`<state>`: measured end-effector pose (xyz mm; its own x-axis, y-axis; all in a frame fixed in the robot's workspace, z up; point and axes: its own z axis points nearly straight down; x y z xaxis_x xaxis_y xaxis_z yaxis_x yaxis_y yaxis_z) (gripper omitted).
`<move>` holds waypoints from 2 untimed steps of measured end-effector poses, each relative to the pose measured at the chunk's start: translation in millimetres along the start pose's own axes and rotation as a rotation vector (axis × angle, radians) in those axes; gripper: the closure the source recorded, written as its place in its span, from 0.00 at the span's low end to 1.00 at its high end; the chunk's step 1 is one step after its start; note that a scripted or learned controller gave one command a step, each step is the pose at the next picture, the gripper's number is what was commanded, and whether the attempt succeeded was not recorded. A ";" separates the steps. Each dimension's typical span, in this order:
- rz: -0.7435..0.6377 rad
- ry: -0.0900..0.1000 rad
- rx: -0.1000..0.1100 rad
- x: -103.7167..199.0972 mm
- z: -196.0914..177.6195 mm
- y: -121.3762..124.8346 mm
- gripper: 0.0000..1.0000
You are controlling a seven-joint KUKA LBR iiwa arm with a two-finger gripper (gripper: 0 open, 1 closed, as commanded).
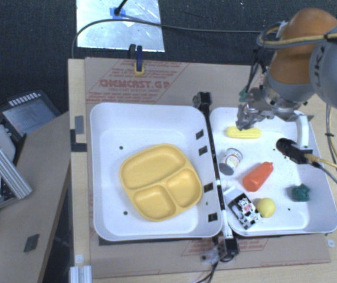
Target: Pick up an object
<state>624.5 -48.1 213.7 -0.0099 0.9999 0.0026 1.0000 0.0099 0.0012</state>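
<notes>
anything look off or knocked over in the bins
Nothing is spilled or damaged. The orange bottle lies on its side in the right bin, and so does the small can. The yellow divided tray sits flat in the left bin.

The gripper (pixel 246 118) hung so low over the yellow corn cob (pixel 244 133), near the back edge of the right bin (pixel 321 208), that its fingertips blurred into dark metal and their spacing could not be read. The arm (pixel 310 52) ran off past the picture's right edge. The print on the small can (pixel 232 160) and on the black-and-white packet (pixel 243 210) was too small to make out.
</notes>
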 end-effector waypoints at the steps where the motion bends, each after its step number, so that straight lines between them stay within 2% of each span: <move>1: -0.001 -0.001 0.001 60.6 -2.0 -8.4 1.00; 2: 0.001 -0.001 0.003 109.7 0.1 -34.8 1.00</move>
